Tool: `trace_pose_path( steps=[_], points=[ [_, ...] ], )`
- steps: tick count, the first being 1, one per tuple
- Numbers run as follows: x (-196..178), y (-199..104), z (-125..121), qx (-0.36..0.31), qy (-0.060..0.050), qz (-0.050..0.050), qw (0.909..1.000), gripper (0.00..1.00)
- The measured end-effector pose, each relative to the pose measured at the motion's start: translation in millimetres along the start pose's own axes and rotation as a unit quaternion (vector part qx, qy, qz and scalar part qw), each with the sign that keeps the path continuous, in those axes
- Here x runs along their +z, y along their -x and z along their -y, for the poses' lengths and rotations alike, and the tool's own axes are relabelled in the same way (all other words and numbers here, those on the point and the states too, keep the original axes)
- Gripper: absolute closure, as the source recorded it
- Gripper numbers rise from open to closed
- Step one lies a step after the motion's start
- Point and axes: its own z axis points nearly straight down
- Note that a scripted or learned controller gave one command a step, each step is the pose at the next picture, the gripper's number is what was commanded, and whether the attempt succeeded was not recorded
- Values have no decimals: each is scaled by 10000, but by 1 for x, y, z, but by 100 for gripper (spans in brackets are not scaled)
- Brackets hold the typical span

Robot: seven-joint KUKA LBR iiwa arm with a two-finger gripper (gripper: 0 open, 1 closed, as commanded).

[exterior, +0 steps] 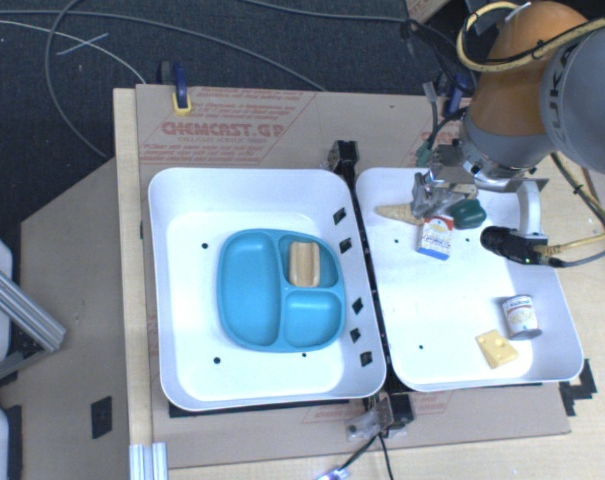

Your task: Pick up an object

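By the far edge of the right bin [452, 303] my claw [431, 198] hangs just beside a small carton [437, 239] — apart or together, I cannot tell.

Left bin [180, 268]: the centre is taken up by a blue divided plate [252, 303], with a tan block [304, 263] laid in its upper right compartment. Bare floor is left along every wall.

Right bin [422, 313]: the far end is crowded by the gripper [432, 196], a small carton [437, 238] just below it, a teal object [470, 213] and a tan pointed piece [392, 211] close beside. The near right corner is occupied by a small jar [520, 315] and a yellow wedge [496, 349]. The middle and near left are left open.
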Motion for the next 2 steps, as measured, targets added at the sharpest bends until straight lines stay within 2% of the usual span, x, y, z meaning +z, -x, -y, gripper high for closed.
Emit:
trace_pose_path(
  steps=[1, 2],
  points=[
    [-1, -48, 2, -3, -1, -3, 10000, 100],
    [-7, -111, -10, -12, 20, -3, 10000, 100]
  ],
)
